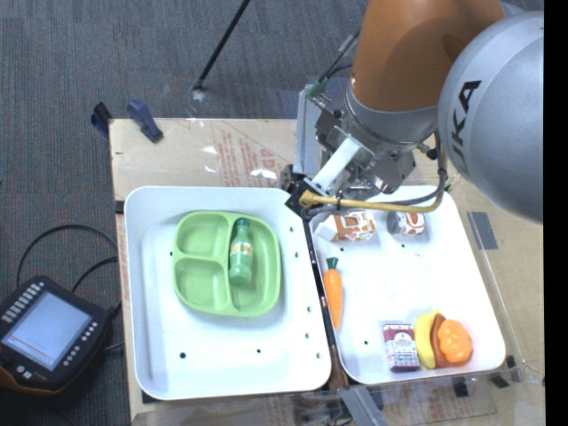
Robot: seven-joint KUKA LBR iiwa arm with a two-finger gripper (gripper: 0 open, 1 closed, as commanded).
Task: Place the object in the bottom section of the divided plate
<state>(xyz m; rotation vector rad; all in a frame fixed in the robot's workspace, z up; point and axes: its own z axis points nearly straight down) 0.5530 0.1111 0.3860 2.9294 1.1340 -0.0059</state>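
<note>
One carton, one carrot, one bottle.

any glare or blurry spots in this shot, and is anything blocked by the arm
Camera view: glare patches on the clear sheet over the bench behind the left bin; lighting is even, shadows soft; the arm looms large and slightly soft up close, covering the right bin's far edge; the green plate, bottle and carrot are sharp.
</note>
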